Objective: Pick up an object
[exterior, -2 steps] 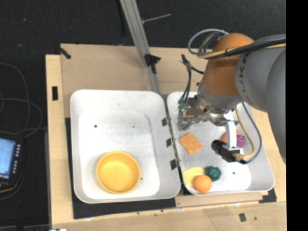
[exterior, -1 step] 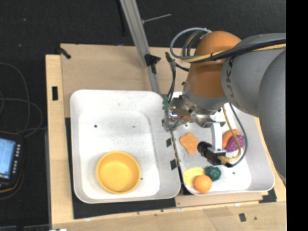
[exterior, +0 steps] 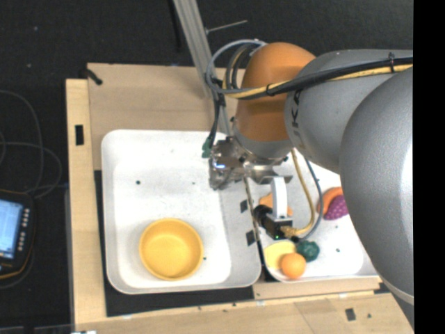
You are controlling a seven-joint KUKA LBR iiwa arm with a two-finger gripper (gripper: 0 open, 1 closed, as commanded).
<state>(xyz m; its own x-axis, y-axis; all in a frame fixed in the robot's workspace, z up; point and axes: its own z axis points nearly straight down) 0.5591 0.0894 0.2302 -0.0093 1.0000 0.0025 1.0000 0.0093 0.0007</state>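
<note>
The orange ball point(exterior: 293, 265), well right of the yellow bowl point(exterior: 171, 248), looks light, smooth, apt to roll — pinch across its middle — while the gripper point(exterior: 222, 168), above-right of the bowl, I cannot tell open or laden.

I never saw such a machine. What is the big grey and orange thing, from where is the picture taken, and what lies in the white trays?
The grey and orange thing is a robot arm, reaching in from the right. One camera, fixed above the bench, looks down at a slant. The arm ends in a gripper, low near the wall between two white bins. The left bin holds a yellow bowl. The right bin holds small things: an orange ball, a yellow piece, a green piece, a purple piece. I cannot tell whether anything is held.
</note>
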